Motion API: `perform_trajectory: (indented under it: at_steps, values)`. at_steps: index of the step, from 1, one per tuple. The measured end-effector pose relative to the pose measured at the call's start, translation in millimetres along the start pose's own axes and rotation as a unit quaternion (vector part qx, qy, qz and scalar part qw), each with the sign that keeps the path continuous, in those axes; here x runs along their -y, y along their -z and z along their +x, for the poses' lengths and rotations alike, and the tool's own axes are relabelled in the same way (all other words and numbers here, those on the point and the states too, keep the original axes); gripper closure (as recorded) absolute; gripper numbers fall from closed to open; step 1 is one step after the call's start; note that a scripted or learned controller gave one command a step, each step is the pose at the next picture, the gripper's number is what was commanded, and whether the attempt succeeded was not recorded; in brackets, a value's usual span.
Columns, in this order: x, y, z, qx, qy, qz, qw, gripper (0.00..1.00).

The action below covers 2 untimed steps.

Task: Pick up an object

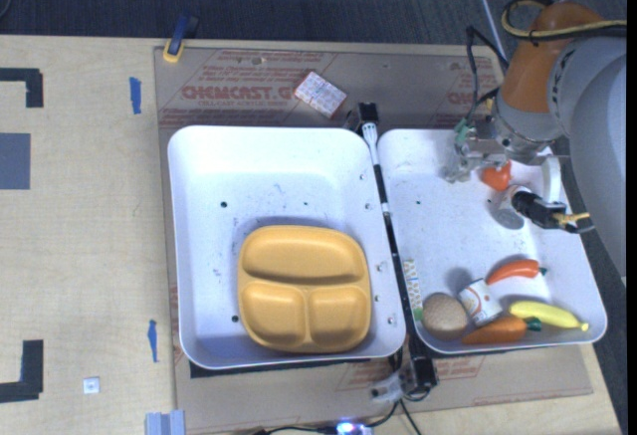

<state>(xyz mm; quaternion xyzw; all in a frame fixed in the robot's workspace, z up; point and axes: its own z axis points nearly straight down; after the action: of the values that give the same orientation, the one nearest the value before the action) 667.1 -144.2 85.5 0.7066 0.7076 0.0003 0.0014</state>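
Clutter is sitting well below the gripper (490, 156) in the right bin (438, 224): a banana (549, 315), a carrot (495, 330) and a brown lump (444, 313), all bunched together. A small orange piece (496, 175) is lying just beneath the gripper, touching or nearly so. It is looking like light, hard, smooth plastic, probably asking for a pinch across its narrow middle. The wrist is covering part of it, and I cannot tell whether the gripper is open or closed.

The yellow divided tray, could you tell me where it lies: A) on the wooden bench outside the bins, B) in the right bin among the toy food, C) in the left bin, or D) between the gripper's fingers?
C: the yellow divided tray rests on the floor of the left bin, toward its near edge.
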Motion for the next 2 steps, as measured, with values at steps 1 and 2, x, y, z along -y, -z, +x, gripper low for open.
perform_trajectory:
  at_steps: [1, 2]
  values:
    - [0.0, 0.0, 0.4, 0.000, 0.000, 0.000, 1.0000, 0.00]
    - [-1.1, 10.9, 0.9, 0.001, 0.001, -0.001, 1.0000, 1.00]
